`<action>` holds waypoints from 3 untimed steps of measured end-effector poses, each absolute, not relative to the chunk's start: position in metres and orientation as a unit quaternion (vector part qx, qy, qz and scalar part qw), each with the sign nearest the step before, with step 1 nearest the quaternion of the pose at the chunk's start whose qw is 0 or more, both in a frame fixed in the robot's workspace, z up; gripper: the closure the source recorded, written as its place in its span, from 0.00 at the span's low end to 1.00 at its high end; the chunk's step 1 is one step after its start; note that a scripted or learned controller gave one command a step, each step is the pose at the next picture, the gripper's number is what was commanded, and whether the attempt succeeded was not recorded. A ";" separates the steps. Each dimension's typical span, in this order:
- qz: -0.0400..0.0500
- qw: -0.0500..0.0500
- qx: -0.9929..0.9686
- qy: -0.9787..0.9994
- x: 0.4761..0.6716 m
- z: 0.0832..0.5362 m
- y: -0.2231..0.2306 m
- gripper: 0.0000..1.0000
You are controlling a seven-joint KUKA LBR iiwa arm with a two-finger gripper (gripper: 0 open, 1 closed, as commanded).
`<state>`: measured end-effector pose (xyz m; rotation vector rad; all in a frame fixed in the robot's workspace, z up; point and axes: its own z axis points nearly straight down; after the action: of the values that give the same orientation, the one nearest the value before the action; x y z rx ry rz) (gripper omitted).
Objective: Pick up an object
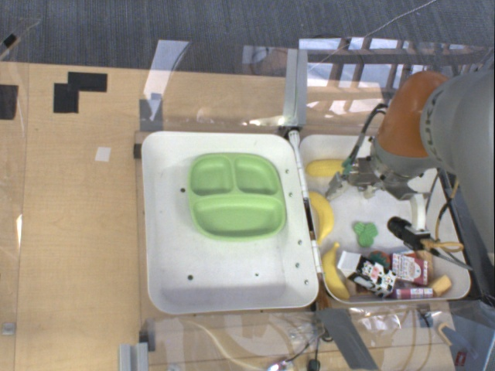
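Observation:
My gripper (354, 182) hangs over the back part of the right bin (456, 291), below the arm's orange band. It is just right of a yellow banana (322, 167) lying at the bin's back left. A second banana (325, 216) lies along the left wall, and a third (333, 273) curves at the front left. A small green object (365, 233) sits in the middle of the bin, a little in front of the gripper. Nothing shows in the gripper's grasp.
A black-and-white patterned carton (373, 277), a red carton (411, 268) and a tan piece (441, 286) crowd the right bin's front. The left bin (166, 284) holds a green divided plate (235, 195). A metal divider (304, 199) separates the bins.

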<state>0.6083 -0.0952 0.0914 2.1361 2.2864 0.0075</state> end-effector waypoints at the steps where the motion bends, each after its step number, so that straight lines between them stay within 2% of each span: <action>1: -0.006 -0.006 0.684 0.730 0.661 0.088 -0.092 0.00; 2: 0.003 0.005 0.632 0.775 0.632 0.090 -0.117 0.00; 3: -0.011 -0.010 0.692 0.722 0.663 0.088 -0.105 0.00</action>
<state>0.6632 -0.1045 0.0882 2.1866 2.2836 -0.0349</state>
